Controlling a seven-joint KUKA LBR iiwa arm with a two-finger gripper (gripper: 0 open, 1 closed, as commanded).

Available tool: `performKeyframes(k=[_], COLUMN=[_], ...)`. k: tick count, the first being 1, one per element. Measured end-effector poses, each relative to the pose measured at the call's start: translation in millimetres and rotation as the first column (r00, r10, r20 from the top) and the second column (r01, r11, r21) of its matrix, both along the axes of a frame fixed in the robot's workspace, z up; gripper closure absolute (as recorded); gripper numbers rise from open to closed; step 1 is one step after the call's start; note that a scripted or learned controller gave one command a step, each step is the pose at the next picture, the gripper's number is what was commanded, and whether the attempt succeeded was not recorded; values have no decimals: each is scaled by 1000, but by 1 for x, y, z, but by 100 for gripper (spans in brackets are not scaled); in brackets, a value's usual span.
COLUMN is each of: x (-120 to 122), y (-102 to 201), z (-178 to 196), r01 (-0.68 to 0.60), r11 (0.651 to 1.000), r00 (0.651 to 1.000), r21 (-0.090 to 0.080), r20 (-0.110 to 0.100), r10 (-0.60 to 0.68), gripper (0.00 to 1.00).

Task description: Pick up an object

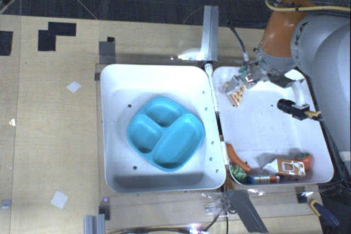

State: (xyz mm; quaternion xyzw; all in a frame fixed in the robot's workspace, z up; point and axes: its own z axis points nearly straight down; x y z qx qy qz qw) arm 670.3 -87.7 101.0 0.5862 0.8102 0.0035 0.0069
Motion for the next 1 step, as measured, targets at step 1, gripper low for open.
performKeyframes(k=[1], x=[0], y=[75], z=[86], r01=[23], r11=[1000], r00=[1000], r21=[3], r20=[-8], r10=[-23], gripper=[100])
